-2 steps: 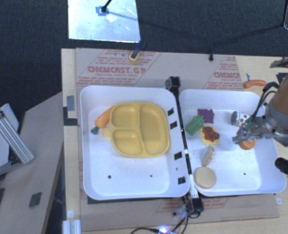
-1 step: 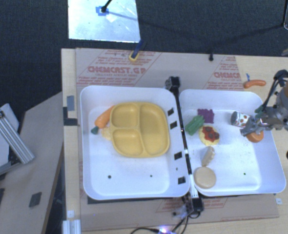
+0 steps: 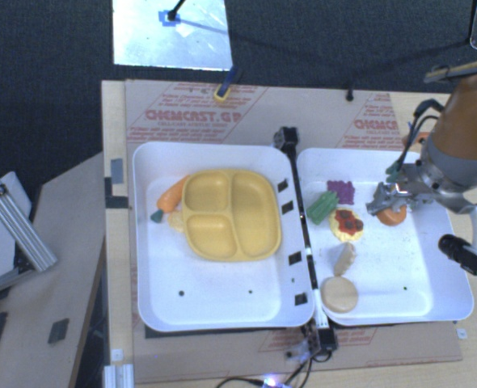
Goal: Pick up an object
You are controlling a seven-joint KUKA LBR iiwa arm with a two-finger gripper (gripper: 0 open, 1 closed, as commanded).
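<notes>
gripper [image 3: 388, 196] low over the small round orange toy [image 3: 394, 215]

at 3 o'clock in your right white bin [image 3: 445, 297], it sits poised to pick; grip state, you cannot tell.

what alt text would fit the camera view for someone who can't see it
The arm's gripper hovers over an orange toy in the right bin, beside other toy foods. The left bin holds a yellow divided plate with a carrot at its edge.
</notes>
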